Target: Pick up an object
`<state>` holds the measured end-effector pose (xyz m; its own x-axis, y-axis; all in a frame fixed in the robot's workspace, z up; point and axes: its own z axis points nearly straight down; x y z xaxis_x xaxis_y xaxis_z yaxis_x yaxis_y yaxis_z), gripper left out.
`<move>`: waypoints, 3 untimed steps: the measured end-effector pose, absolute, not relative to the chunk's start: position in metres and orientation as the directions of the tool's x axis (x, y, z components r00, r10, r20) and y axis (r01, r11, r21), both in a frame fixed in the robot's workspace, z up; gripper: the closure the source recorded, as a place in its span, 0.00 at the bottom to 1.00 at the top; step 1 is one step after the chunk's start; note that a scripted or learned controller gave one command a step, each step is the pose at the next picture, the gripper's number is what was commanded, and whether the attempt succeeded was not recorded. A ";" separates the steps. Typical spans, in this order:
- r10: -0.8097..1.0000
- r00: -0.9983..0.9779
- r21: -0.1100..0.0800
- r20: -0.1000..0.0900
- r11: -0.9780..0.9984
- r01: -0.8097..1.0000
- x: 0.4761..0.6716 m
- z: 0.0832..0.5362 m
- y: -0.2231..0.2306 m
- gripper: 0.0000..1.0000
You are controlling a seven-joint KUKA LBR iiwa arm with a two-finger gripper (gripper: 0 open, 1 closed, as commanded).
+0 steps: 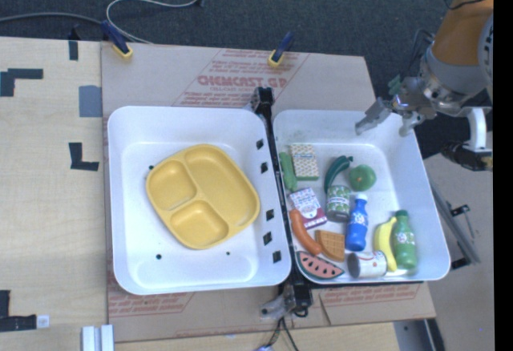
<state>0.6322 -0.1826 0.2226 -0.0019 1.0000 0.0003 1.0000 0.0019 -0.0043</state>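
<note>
My gripper point(390, 119) hangs over the far right corner of the right bin point(417, 173), its two fingers spread open with nothing between them. Below it in that bin lie several toy foods: a green apple point(362, 177), a blue bottle point(357, 223), a green bottle point(405, 241), a banana point(385, 239), a watermelon slice point(320, 265), a hot dog point(303, 233), a cracker box point(304, 162) and a small can point(368, 264). The gripper is well above and to the upper right of them, touching none.
The left bin point(128, 181) holds a yellow divided plate point(202, 195). Black clips point(262, 98) join the bins at their shared wall. Cardboard point(232, 77) lies under both bins, with yellow clamps point(280, 50) at its far edge and a cable point(152, 1) behind.
</note>
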 end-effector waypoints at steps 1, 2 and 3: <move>1.000 0.000 -0.007 0.002 0.000 1.000 0.581 0.099 -0.219 0.00; 1.000 0.000 0.006 -0.004 0.000 1.000 0.540 0.085 -0.201 0.00; 1.000 -0.001 0.012 -0.007 0.001 1.000 0.510 0.086 -0.195 0.00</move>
<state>0.5096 -0.1950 0.0859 -0.0014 1.0000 -0.0070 0.9999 0.0014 0.0118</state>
